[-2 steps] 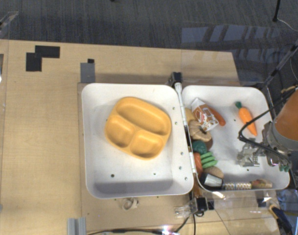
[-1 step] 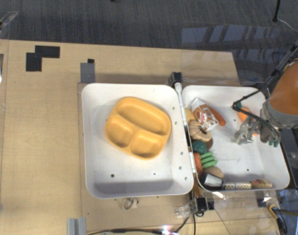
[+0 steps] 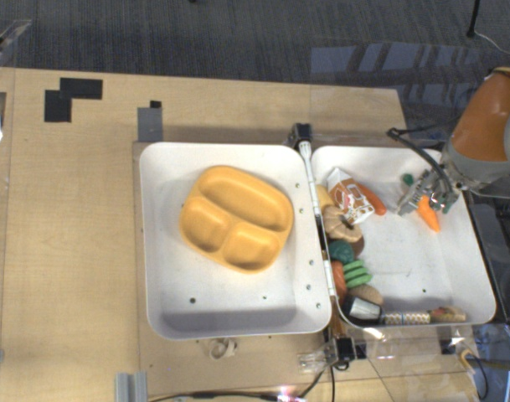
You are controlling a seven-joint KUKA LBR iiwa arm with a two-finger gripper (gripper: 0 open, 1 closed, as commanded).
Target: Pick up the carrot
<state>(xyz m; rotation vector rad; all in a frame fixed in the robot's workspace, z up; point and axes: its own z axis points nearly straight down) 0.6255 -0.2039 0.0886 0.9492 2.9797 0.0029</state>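
Observation:
The carrot (image 3: 429, 214) is a small orange piece in the upper right part of the right bin (image 3: 455, 266). A green bit (image 3: 408, 177) shows just beyond the gripper on its far side and may be the carrot's top. My gripper (image 3: 425, 199) reaches in from the right and sits directly over the carrot. Its fingers are closed around the carrot's upper part, and the orange tip pokes out below them. I cannot tell whether the carrot is lifted off the bin floor or resting on it.
A yellow three-part dish (image 3: 236, 216) lies in the left bin (image 3: 167, 308). Along the right bin's left wall are a small carton (image 3: 349, 198), an orange-red piece (image 3: 372, 200), and several other toy foods (image 3: 348, 258). A slim bar (image 3: 409, 317) lies at the front wall.

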